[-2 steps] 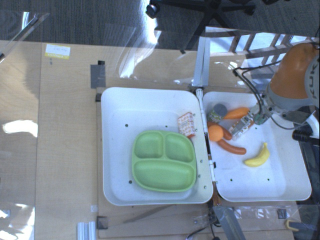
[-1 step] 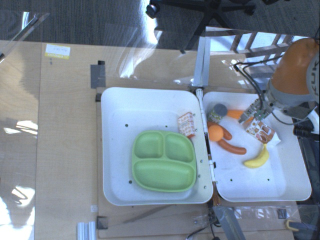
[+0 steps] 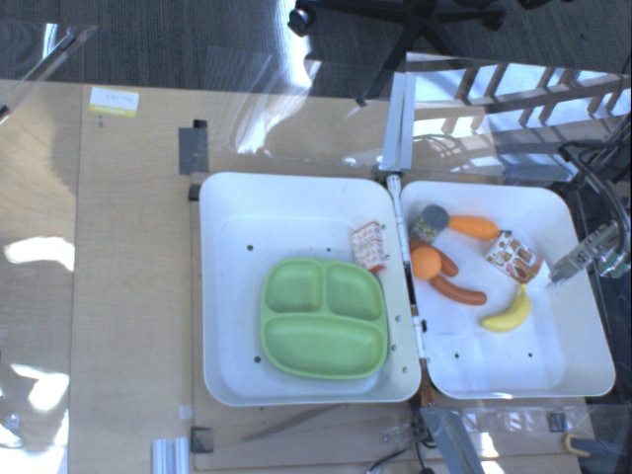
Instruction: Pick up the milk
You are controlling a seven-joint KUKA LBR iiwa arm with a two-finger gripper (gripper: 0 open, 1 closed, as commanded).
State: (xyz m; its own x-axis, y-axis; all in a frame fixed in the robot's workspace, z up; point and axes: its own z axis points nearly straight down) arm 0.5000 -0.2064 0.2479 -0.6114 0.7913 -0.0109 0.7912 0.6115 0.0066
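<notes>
While gripper hovers, milk lies just beside.

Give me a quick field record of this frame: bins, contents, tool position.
left bin: green divided plate; small red-and-white carton near its right wall, beside the plate's upper right corner
right bin: carrot, orange, sausage, banana, dark round item, patterned red-and-white carton
milk: likely one of the two cartons; labels too small to tell
tool: at the right bin's right side, tip close to the patterned carton and banana
grasp: nothing seen between the fingers
</notes>
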